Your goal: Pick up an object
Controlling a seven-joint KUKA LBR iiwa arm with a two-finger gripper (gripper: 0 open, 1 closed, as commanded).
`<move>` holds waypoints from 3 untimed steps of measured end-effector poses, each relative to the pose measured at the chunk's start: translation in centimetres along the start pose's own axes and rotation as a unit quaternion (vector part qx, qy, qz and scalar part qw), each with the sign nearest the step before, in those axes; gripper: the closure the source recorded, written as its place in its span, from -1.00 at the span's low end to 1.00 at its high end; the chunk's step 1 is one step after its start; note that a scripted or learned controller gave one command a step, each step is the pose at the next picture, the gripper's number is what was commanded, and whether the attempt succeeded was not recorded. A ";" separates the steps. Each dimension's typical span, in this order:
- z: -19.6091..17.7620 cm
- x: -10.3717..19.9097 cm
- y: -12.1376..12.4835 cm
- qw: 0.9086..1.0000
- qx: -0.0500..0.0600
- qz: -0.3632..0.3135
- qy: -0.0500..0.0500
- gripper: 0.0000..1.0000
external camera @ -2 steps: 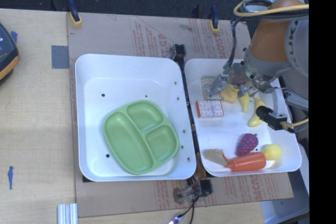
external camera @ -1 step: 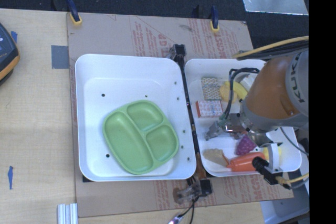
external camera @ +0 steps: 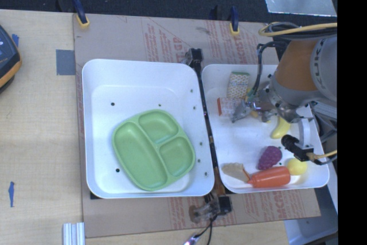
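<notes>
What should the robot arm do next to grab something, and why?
Probably lower straight down a little onto the crumpled packet. The gripper sits right by it in the right bin, and nothing shows between its fingers yet. The purple toy and orange carrot lie farther off.

My arm [external camera: 321,69]: grey rounded casing, smooth and slightly glossy. 1 broad orange band [external camera: 293,69] wraps it above the wrist. Below the band the wrist narrows into a grey metal collar. 1 thin black cable [external camera: 261,63] loops out along the band's side; 1 yellowish cable [external camera: 304,27] arcs over the top of my casing. Lower down sits a white bracket [external camera: 307,132] carrying a black block, with 1 more yellowish cable trailing off it. My claw [external camera: 252,107]: small, dark metal parts, details too blurred to record.
</notes>
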State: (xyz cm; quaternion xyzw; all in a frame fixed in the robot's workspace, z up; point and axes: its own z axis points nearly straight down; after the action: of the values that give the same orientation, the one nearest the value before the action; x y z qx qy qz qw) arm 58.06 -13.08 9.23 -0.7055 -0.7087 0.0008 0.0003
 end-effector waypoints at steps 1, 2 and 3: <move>0.2 1.2 7.1 1.000 0.007 0.001 0.001 -1.00; -15.9 -4.4 5.2 1.000 -0.001 0.001 0.000 -1.00; -4.7 -2.3 -1.8 1.000 0.002 0.000 0.000 -1.00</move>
State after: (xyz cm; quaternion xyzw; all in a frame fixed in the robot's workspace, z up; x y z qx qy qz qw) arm 56.24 -15.43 13.96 -0.7053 -0.7089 0.0019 0.0017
